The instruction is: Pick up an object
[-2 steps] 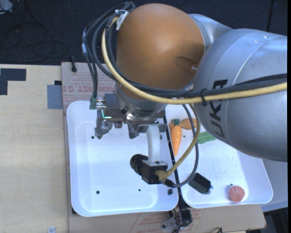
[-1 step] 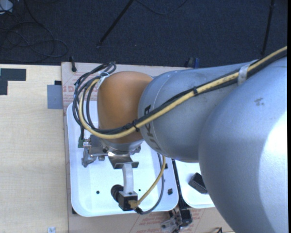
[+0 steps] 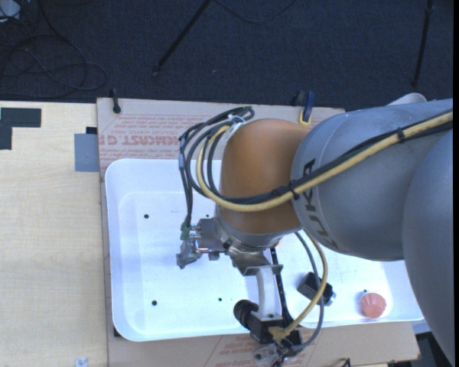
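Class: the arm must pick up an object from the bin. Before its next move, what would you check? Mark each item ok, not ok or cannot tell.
1. An object is available to pick: ok. A pinkish-red ball lies in the white bin, near its lower right corner.
2. Ball is free to grasp: ok. Nothing touches it.
3. Gripper is over the ball: not ok. It sits far to the ball's left in the camera view.
4. Gripper is open: cannot tell. The wrist hides it.
5. Gripper is already carrying something: cannot tell.
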### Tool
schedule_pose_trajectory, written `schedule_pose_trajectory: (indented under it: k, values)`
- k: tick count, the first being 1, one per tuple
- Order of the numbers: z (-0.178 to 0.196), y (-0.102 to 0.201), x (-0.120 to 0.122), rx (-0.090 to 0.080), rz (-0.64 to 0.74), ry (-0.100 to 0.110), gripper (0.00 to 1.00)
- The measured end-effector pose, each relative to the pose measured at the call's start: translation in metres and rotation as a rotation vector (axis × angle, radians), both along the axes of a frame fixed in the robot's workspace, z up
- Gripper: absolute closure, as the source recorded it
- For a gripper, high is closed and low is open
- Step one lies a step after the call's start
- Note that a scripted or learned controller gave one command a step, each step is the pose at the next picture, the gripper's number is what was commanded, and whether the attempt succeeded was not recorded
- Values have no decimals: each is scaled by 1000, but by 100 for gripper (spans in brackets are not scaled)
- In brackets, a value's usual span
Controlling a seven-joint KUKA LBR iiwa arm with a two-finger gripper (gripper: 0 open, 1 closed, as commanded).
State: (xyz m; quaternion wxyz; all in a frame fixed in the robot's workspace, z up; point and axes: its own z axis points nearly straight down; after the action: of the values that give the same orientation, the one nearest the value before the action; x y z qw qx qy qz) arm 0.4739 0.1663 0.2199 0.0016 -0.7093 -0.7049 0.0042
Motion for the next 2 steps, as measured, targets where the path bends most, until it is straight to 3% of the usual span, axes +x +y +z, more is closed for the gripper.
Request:
schedule_pose_trajectory:
  k: [1,2]
  values:
    - [109,21,24,5,8,-12,0]
    - [113,19,23,1,5,0,100]
